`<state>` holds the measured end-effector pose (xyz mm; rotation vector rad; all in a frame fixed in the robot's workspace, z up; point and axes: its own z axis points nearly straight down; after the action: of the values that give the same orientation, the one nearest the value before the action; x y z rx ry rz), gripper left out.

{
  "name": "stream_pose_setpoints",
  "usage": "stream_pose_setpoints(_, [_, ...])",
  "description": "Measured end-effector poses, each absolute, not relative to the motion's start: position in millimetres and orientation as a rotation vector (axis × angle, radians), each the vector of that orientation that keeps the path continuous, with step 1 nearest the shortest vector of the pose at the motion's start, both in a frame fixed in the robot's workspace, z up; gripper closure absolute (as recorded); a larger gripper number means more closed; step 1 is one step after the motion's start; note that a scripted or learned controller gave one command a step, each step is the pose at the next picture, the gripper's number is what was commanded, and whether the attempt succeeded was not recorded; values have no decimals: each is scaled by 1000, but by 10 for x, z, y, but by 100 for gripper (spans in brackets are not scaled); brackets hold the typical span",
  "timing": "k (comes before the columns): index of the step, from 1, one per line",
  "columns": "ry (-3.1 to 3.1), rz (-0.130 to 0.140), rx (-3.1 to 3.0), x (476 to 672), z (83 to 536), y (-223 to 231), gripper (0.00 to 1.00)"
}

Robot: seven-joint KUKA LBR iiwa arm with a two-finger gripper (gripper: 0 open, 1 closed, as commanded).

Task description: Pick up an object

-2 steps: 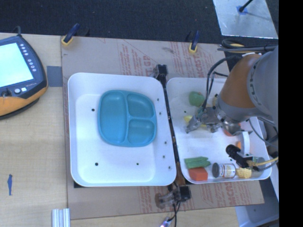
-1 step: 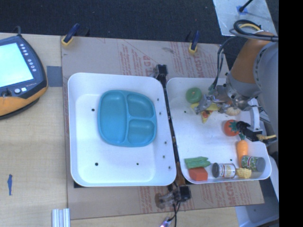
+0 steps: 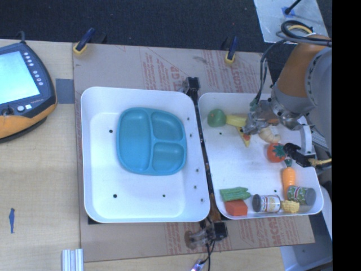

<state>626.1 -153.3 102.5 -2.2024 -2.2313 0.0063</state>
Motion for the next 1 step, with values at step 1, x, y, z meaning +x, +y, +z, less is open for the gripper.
stream_pose_setpoints(1, [-2231,6,-2202,6261,1024,-1531,0])
